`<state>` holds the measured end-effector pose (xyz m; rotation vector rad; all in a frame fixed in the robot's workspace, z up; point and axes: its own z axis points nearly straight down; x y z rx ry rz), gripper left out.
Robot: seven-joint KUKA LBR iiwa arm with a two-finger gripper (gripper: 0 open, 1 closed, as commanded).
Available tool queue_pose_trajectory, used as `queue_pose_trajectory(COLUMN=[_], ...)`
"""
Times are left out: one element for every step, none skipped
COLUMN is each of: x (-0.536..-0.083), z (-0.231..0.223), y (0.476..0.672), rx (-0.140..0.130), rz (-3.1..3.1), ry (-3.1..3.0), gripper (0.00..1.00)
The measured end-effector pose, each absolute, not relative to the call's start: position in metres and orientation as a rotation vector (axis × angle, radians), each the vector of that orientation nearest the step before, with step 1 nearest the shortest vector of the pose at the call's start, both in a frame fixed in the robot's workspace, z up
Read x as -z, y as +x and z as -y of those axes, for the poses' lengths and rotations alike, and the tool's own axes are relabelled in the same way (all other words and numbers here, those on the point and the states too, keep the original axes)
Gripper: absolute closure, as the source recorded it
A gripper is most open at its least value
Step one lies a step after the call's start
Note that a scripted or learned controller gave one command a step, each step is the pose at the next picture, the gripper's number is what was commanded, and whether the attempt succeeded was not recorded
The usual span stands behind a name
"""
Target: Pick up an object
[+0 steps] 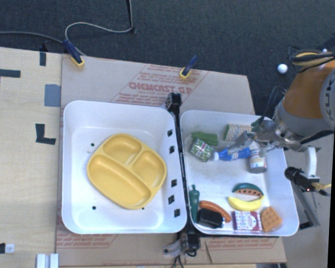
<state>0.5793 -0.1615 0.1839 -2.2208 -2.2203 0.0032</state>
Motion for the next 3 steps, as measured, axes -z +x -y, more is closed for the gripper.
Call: queue_pose_trajectory(x=[-0.086, -0.096, -0.213], z=[0.169, 0.17, 0.11], y=[0.62, 0.62, 0.587], rx=[0.003, 0.003, 0.001], rz=[2.226, 2.228, 2.225], ry=[-2.222, -2.223, -2.219], gripper=[0.0, 1.0, 1.0])
